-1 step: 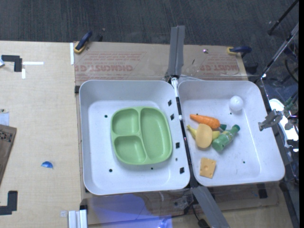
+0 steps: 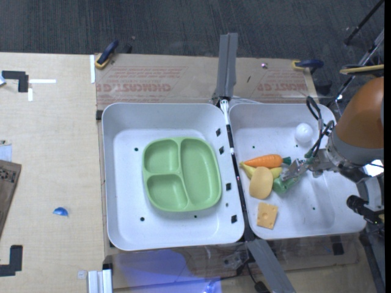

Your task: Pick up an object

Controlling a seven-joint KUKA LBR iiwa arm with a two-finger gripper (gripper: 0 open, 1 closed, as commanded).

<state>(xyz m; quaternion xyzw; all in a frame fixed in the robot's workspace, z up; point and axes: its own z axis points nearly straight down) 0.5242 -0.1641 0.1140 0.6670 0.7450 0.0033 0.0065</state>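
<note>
In the right bin [image 2: 317, 215] lie an orange carrot [image 2: 264, 161], a yellow potato-shaped piece [image 2: 261, 182], a green item [image 2: 282, 185] partly under the gripper, a wedge of cheese [image 2: 267, 215] and a white ball [image 2: 303, 132]. My gripper [image 2: 292, 172] reaches in from the right, low over the green item and just right of the yellow piece. Its fingers are too small and cluttered to read. The orange band of the arm [image 2: 365, 122] sits at the right edge.
The left bin [image 2: 122, 182] holds a green three-compartment plate [image 2: 182, 174]. A grey divider post [image 2: 226, 66] rises between the bins at the back. Cardboard [image 2: 159, 81] lies behind the bins, and wooden bench [image 2: 49, 163] lies to the left.
</note>
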